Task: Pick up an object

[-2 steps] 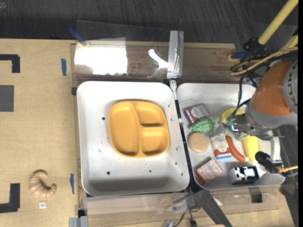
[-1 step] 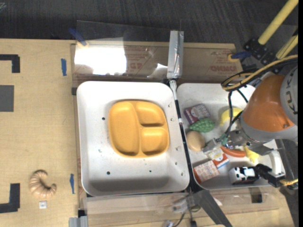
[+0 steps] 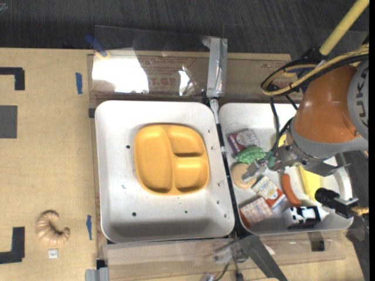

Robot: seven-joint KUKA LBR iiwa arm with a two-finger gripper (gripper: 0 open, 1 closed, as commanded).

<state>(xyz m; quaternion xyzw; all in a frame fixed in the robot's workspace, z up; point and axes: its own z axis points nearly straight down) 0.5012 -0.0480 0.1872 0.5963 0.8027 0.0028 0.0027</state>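
lettering "uk" shows on the arm (image 3: 351, 107); hand (image 3: 258, 168) grip state unclear.

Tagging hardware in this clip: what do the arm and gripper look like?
The arm has a rounded orange band over a grey wrist section, with dark lettering on the grey shell at the right. Yellow and black cables loop beside it. The gripper is small, metallic grey.

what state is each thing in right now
yellow divided tray: right way up, in the left bin, compartments bare
right bin: cluttered with small items
green toy: lying in the right bin, beside the claw
purple packet: lying flat near the bin's back
black and white toy: resting at the front edge
croissant toy: on the bench, outside both bins
claw: low over the clutter
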